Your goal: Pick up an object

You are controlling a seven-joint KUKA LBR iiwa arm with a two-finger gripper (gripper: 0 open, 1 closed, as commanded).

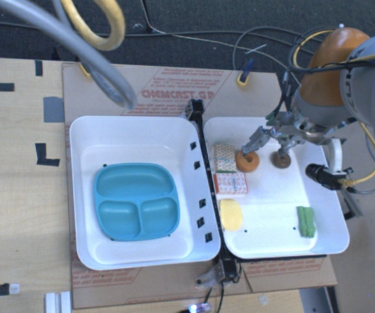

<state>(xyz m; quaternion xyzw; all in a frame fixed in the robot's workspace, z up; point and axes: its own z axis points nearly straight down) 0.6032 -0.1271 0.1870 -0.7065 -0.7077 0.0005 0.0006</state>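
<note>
My gripper [264, 154] hangs over the back of the right bin [275, 237], open with its fingers spread. The left fingertip [246, 150] is right at a small orange round object [248, 162]. At the right fingertip sits a small brown round piece [281, 160]; whether it is a loose object or part of the finger is unclear. Between the fingers I see only bare bin floor. A patterned box [224, 156] and a red-and-white box [230, 184] lie along the bin's left wall. A yellow item [231, 214] and a green item [306, 221] lie nearer the front.
The left bin [83, 175] holds a blue divided plate [136, 199]. A black divider [202, 175] runs between the bins. Cables and a black connector [324, 175] hang beside the wrist at the right bin's right rim. A grey and yellow hose [89, 18] crosses the top left.
</note>
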